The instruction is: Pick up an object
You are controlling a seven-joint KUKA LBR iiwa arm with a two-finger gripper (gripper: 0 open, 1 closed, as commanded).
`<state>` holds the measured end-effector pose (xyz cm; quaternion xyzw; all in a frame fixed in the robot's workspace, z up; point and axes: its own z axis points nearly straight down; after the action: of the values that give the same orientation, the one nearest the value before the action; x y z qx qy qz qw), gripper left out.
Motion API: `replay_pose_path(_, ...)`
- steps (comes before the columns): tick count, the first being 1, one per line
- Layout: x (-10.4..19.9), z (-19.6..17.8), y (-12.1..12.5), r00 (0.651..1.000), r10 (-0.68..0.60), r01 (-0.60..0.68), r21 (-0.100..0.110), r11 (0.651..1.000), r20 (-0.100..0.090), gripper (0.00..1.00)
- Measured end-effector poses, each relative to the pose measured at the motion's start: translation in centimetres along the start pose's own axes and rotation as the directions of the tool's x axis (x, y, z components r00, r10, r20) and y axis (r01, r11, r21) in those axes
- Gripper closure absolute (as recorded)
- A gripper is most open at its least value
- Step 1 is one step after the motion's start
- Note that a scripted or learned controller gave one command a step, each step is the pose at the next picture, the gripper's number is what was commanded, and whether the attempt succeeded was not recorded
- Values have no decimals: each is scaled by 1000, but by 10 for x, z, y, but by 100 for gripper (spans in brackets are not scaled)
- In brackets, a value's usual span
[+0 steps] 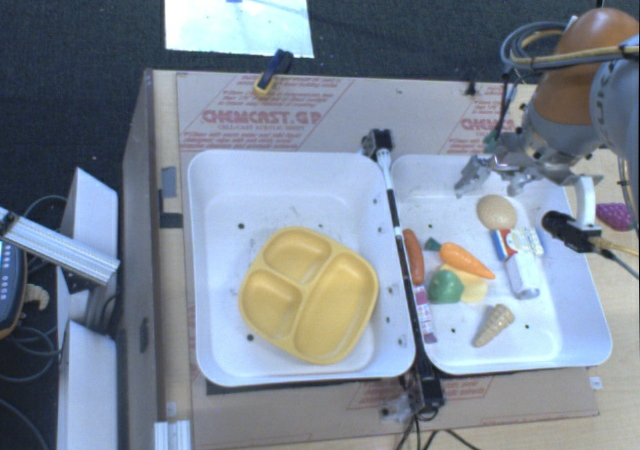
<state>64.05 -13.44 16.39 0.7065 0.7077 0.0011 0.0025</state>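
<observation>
The pincer point(497, 168) hangs over the far edge of the right bin point(590, 323), fingers spread and nothing between them, with the cream egg point(496, 210) just beneath and the carrot point(465, 259), green piece point(445, 286) and cone point(493, 324) huddled nearer the camera. Trouble ahead, I'd say: those toys lie so close that a descent could nudge the round egg away or catch a neighbour. On the desk, the board point(300, 108) reads "CHEMCAST GP" in red.

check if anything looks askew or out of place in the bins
The yellow divided plate in the left bin sits skewed to the bin's walls. A long orange-red piece lies against the divider at the right bin's edge, apart from the toy-food cluster. Nothing looks spilled or damaged.
</observation>
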Motion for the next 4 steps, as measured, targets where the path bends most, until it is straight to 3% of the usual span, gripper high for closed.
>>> replay_pose_path(1, -45, 80, -22, 1000, 1, -1, 5, 1000, -1, 0)
replay_pose_path(2, -30, 79, 15, 1000, -3, 3, 1, 1000, -2, 0)
replay_pose_path(3, -30, 65, 18, 1000, -6, 6, -8, 1000, 1, 100)
replay_pose_path(4, -30, 65, 17, 1000, -6, 6, -7, 1000, 1, 0)
